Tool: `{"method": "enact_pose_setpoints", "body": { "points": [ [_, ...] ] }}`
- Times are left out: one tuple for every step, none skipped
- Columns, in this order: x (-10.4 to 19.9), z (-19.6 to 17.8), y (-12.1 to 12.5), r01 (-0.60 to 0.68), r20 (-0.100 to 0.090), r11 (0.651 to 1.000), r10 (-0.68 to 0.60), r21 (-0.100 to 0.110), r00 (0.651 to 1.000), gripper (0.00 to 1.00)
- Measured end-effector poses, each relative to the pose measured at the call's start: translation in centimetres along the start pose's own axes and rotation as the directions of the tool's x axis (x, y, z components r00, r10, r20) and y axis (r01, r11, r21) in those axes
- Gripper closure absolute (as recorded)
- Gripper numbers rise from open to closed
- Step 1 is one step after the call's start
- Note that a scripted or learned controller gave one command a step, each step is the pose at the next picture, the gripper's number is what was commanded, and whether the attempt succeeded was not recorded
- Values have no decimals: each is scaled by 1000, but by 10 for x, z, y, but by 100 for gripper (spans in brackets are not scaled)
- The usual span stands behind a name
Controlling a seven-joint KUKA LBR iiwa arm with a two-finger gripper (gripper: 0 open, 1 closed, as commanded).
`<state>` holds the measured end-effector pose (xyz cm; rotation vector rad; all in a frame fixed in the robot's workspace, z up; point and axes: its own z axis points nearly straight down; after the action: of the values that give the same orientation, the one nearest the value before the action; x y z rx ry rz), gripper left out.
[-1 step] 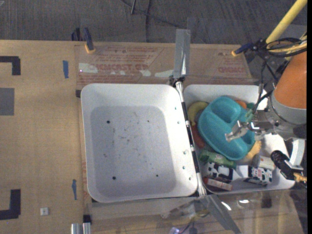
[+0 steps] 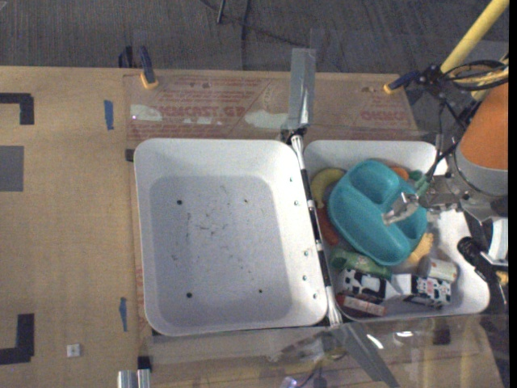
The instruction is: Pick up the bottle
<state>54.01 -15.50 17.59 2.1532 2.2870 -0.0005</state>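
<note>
Arm over the right bin (image 2: 477, 297), with the gripper (image 2: 401, 208) above the teal divided tray (image 2: 367, 212).

The gripper sits over the tray's right part; how far it is open cannot be told, and nothing shows in its grasp. A green object (image 2: 359, 259), possibly the bottle, lies just below the tray's lower edge, near and below-left of the gripper. The left bin (image 2: 153, 168) lies beside.
</note>
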Motion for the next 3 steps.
{"method": "enact_pose_setpoints", "body": {
  "points": [
    [-36, 76, 35, -24, -1, 1000, 24, -8, 1000, 0],
    [-36, 76, 35, -24, -1, 1000, 24, -8, 1000, 0],
    [-53, 78, 73, -78, -30, 996, 79, 36, 996, 0]
  ]
}}
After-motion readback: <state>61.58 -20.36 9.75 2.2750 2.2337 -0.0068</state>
